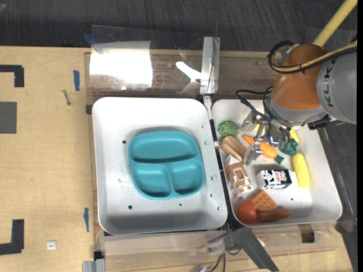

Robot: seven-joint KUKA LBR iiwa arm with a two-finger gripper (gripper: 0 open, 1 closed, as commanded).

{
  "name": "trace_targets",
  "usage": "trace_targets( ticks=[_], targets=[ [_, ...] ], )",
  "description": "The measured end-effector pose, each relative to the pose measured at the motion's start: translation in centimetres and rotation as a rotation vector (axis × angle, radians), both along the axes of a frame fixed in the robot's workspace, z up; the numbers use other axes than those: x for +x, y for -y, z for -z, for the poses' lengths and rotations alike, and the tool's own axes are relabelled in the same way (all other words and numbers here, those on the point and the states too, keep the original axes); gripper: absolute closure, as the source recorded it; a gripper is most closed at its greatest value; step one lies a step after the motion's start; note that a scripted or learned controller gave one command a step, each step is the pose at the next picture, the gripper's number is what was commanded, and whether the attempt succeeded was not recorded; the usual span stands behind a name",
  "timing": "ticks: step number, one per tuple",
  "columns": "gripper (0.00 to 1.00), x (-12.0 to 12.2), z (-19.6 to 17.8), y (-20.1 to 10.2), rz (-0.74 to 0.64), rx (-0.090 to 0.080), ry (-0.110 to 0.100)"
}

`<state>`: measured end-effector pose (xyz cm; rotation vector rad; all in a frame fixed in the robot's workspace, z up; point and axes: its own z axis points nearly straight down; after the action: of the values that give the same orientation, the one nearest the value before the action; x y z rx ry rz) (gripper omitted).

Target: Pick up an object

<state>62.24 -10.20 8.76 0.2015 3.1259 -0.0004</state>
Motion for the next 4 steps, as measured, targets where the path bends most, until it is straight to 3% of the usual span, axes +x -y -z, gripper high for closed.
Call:
trace_targets(
  ticks=[1, 2, 3, 4],
  targets=[
    [1.0, 0.2, -1.2, -0.1, -0.002, -0.001, 0.006],
    [1.0, -0.1, -17.3, 3.8, -0.212, -0.005, 0.007],
    [1.0, -4.4, -15.5, 2.1, -0.351, 0.0, -0.007],
    [1.0, -4.2, -16.7, 2.0, -0.349, -0.002, 0.002]
  ],
)
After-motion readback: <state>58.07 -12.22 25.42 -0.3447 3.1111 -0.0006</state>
